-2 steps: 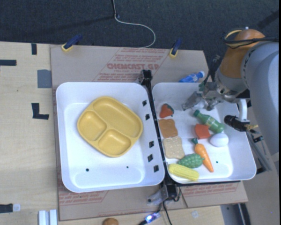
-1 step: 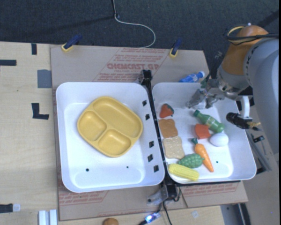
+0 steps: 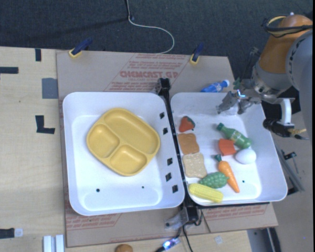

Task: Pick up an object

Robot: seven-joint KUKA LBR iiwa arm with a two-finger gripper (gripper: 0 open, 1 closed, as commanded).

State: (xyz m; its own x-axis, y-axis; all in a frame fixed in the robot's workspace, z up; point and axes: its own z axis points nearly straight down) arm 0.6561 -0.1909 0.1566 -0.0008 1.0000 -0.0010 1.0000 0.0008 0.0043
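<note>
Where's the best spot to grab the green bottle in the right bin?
Probably across the middle of the green bottle, coming straight down. It lies on its side, slanted, so the fingers should close across its narrow width. The orange block and egg crowd its lower end.

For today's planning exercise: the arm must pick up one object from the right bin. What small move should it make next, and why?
Probably lower the gripper toward the green bottle. The gripper hovers over the right bin's far side with nothing between its fingers, and the bottle lies just nearer the camera than it, apart from the strawberry, so it looks the closest, least crowded target.
</note>
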